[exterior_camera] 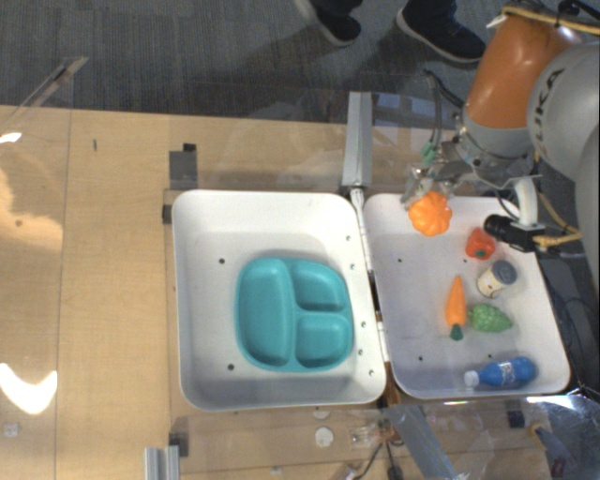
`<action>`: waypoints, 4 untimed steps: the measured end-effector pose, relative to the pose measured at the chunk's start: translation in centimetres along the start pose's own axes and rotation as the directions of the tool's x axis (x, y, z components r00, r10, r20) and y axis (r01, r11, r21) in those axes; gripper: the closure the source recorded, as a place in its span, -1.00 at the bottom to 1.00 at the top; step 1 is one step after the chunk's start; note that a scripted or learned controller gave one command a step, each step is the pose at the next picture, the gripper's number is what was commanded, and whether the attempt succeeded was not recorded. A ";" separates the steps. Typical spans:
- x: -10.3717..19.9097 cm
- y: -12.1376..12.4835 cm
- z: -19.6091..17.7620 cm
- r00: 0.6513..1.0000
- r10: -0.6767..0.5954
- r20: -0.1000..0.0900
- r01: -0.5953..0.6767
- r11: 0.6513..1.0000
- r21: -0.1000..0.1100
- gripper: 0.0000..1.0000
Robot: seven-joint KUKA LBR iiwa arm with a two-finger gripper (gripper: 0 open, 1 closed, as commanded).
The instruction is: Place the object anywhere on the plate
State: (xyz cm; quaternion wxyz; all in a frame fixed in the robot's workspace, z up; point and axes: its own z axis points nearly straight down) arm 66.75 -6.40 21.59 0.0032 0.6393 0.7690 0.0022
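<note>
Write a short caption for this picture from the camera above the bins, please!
Robot gripper at an orange pumpkin toy in the right bin; teal plate in the left bin.

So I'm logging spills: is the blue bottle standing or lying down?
Lying down: the blue bottle rests on its side along the right bin's near edge.

The right bin held a red pepper near its far right side, with a small cream-and-grey can just below it. A carrot lay lengthwise at the middle beside a green leafy vegetable, and a blue bottle rested on its side along the near edge. Two dark shoes stood on the grey floor beyond the bench.
</note>
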 end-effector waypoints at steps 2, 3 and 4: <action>12.3 -10.9 3.0 1.000 0.025 -0.002 -0.025 1.000 0.003 1.00; 12.2 -10.9 3.0 1.000 0.027 -0.002 -0.027 1.000 0.002 -1.00; 17.7 -12.7 3.0 0.945 -0.326 -0.004 0.326 0.945 0.002 -1.00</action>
